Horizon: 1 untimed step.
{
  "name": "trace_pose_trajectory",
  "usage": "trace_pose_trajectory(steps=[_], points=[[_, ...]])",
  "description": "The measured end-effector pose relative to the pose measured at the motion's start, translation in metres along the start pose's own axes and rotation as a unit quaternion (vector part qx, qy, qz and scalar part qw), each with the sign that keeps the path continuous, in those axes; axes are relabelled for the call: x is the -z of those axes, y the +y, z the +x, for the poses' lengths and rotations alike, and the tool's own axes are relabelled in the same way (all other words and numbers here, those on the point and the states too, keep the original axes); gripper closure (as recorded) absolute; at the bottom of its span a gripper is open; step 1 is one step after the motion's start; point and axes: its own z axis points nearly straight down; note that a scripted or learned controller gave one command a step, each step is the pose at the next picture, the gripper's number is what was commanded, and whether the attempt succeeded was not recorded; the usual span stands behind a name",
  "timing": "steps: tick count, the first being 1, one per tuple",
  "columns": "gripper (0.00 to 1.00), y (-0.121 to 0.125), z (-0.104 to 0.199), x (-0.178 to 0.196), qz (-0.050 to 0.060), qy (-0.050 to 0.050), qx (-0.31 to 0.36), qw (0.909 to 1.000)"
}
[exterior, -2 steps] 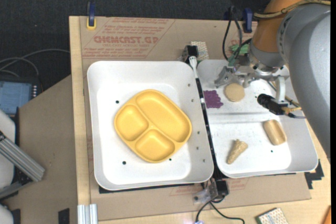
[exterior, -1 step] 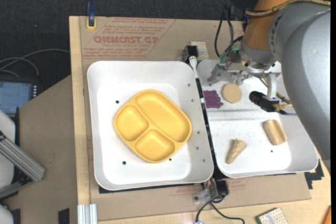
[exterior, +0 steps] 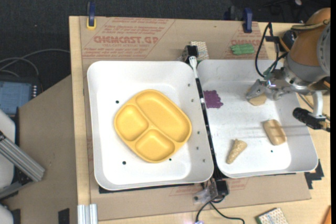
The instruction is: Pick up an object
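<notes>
The grey arm [exterior: 310, 55] comes in from the right over the right bin [exterior: 294, 165], its orange band [exterior: 310, 23] near the bin's far right corner. The gripper [exterior: 258, 96] hangs low over the bin's far half, fingertips down at a small tan object [exterior: 257, 100], just right of the bin's middle.

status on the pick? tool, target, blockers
Tool down in right bin, over a tan piece; grip unconfirmed. Tan block, cone, purple piece lie loose. Yellow tray in left bin. No blockers visible.
</notes>
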Motion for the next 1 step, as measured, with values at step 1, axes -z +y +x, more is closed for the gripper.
trace_pose_trajectory(steps=[1], points=[[1.00,0.0041,0.0085,0.0108,-0.003,0.001,0.006,1.0000]])
